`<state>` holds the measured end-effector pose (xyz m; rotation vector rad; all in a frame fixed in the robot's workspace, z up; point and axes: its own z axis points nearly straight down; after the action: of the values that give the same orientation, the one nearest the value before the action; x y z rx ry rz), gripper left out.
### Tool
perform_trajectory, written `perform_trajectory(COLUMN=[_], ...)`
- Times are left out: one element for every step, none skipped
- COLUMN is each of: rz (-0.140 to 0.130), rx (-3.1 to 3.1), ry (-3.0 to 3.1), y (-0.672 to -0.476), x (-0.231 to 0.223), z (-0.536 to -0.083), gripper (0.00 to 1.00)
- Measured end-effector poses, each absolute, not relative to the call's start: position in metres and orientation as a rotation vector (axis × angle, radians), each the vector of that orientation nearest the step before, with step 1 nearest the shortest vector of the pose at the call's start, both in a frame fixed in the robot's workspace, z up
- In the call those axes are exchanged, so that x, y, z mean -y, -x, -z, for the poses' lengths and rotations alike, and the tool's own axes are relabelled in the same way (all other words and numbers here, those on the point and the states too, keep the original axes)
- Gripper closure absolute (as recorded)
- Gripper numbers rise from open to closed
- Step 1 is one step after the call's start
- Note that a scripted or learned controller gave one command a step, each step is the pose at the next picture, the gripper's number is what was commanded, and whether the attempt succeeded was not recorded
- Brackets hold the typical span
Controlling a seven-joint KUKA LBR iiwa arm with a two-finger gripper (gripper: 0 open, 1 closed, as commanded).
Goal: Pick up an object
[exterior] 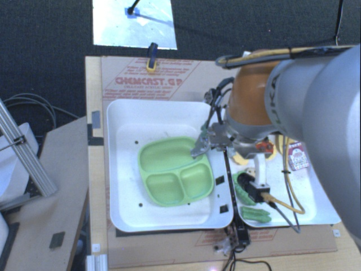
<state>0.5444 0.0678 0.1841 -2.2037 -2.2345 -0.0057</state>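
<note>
The grey arm [304, 100] reaches across the left white bin [127, 208] so its gripper [201, 148] sits at the far right rim of the green divided tray [175, 171] — apparently seeking an edge grasp — though whether it grips, I cannot tell.

Green divided tray [175, 171]: smooth moulded plastic, soft sheen. White bins [121, 168]: smooth plastic, slightly glossy. Board [152, 78] under bins: matt cardboard, red print. Arm [316, 100]: grey satin casing, orange band [251, 97] glossy. Floor covering [45, 33]: dark, rough, cloth-like.
</note>
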Motion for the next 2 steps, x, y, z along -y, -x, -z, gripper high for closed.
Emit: perform_trajectory(rz=[-0.006, 0.009], rx=[2.228, 2.223], ry=[2.204, 2.234], y=[-0.482, -0.567], x=[-0.135, -0.052], z=[-0.130, -0.188], gripper=[0.00, 0.00])
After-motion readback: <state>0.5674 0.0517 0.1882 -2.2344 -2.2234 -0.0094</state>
